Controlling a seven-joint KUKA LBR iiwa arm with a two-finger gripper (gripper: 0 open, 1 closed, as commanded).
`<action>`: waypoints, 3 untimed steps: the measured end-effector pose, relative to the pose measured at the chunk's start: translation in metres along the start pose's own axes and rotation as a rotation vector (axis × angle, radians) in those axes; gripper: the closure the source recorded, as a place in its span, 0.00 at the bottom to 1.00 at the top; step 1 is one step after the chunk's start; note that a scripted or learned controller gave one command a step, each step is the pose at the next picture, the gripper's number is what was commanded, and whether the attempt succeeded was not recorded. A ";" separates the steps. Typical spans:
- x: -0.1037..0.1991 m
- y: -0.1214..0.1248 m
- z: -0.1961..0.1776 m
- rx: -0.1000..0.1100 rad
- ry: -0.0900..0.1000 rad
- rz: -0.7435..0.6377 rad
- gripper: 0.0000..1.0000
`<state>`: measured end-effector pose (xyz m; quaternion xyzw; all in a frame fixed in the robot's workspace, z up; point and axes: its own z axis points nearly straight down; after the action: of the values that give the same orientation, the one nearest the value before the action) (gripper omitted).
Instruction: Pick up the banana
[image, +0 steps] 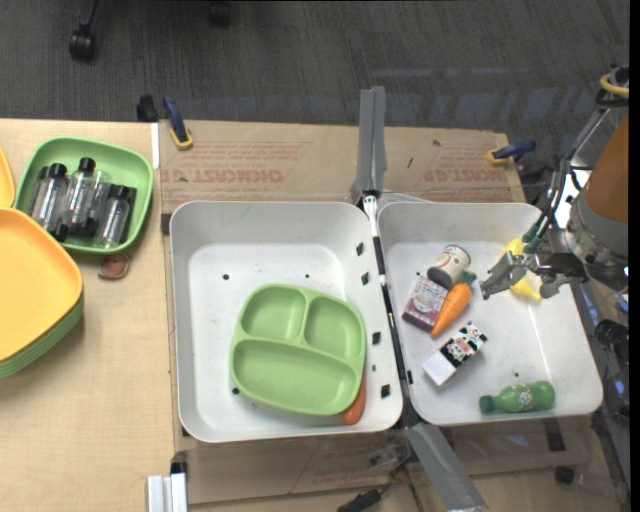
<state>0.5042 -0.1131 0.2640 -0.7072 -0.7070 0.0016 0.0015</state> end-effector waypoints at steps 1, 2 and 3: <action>0.029 0.006 0.015 0.001 0.000 0.179 0.00; -0.009 0.034 0.025 0.001 -0.002 0.892 0.00; -0.001 0.029 0.019 0.001 -0.002 1.367 0.00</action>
<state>0.5335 -0.1142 0.2452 -0.9948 -0.1016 0.0029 -0.0002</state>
